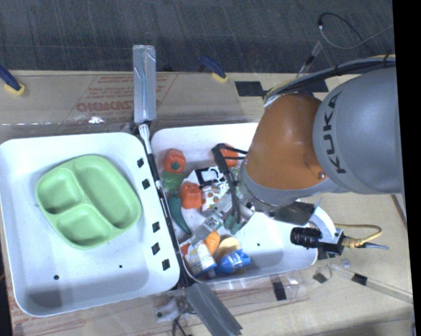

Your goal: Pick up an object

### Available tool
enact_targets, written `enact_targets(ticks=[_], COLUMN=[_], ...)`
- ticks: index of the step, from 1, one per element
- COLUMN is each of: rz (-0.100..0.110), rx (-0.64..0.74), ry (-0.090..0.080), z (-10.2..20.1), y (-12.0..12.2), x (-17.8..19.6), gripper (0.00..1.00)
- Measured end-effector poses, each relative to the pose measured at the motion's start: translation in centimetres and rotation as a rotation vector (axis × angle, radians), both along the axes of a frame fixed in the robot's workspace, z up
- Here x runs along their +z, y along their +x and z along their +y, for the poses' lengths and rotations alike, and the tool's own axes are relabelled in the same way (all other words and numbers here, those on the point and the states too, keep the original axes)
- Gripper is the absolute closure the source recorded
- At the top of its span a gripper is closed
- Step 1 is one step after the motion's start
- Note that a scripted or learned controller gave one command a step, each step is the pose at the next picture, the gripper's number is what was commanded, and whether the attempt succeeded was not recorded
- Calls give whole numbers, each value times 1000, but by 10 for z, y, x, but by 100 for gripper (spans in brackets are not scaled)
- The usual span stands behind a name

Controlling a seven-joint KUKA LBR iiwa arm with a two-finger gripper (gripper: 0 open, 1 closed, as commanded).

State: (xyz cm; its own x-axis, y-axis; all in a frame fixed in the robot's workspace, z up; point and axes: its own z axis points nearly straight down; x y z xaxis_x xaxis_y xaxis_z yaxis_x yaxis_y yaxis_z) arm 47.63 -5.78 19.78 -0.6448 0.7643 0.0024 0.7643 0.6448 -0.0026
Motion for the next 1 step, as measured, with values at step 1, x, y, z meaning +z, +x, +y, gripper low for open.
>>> enact_targets(ticks=[1], rz=[-2], rx=[-274], ry=[-2], z=[12], y=[18], x=[-7], gripper=[0])
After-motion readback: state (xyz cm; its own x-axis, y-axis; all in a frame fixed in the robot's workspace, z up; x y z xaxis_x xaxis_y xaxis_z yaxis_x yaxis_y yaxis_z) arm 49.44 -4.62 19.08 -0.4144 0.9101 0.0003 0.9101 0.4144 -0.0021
